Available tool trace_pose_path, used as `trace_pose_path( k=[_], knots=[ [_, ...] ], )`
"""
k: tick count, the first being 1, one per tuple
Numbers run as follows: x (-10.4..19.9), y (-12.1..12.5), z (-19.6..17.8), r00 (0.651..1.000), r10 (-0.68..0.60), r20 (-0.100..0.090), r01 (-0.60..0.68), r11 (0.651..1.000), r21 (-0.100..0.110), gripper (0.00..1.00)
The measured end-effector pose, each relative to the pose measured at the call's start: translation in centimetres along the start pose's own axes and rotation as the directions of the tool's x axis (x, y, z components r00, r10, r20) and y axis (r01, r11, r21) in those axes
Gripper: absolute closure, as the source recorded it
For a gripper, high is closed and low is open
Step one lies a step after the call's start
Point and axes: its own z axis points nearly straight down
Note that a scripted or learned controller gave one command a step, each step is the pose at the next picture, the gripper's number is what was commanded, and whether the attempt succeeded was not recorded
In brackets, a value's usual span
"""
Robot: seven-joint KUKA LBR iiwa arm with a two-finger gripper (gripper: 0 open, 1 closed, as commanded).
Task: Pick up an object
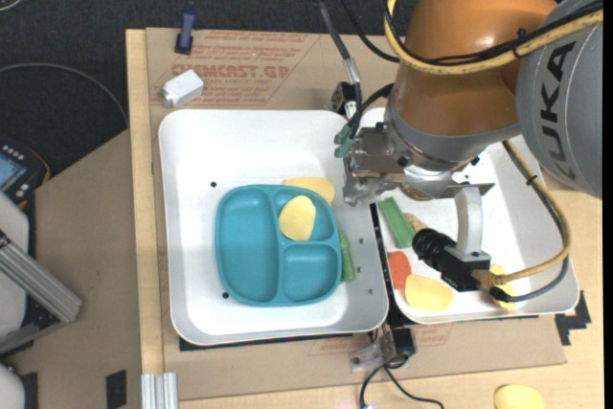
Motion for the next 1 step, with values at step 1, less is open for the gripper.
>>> trace_pose_path(
  k=[1],
  knots=[
    [-2.4,1.03,5.23,1.0,0.009,0.002,-0.009,1.0,0.002,1.0]
  ],
)
